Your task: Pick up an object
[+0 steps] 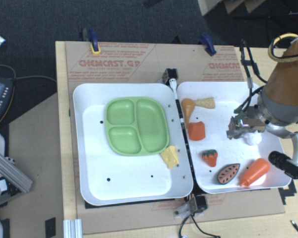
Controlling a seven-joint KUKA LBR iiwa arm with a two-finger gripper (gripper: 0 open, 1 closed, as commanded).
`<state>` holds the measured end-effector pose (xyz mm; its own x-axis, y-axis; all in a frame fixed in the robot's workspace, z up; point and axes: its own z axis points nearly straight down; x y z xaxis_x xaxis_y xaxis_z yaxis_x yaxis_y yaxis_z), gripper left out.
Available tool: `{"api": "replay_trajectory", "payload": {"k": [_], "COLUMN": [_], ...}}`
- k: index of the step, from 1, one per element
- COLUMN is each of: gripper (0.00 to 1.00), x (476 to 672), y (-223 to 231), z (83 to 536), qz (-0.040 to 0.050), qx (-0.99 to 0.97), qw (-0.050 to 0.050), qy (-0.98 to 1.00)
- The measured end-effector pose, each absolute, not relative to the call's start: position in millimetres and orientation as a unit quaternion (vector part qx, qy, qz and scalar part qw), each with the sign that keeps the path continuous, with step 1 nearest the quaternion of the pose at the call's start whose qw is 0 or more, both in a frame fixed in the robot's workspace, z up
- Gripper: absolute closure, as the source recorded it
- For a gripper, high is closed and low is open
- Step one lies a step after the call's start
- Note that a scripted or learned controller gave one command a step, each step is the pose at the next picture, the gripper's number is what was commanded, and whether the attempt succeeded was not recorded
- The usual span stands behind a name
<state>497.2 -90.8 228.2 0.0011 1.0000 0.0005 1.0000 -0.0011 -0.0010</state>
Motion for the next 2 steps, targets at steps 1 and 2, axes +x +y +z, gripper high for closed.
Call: {"api": "replay_trajectory", "payload": {"k": [1, 2], "gripper": [1.0, 1.0], "x": [503.1, 500.6], "y": [-85.4, -79.9], "z": [216.2, 214.8], "qz": [0.0007, 0.0004], "qx": [-0.707, -0.707], "qw": [0.001, 0.001], "qy": [-0.707, -0.707]}}
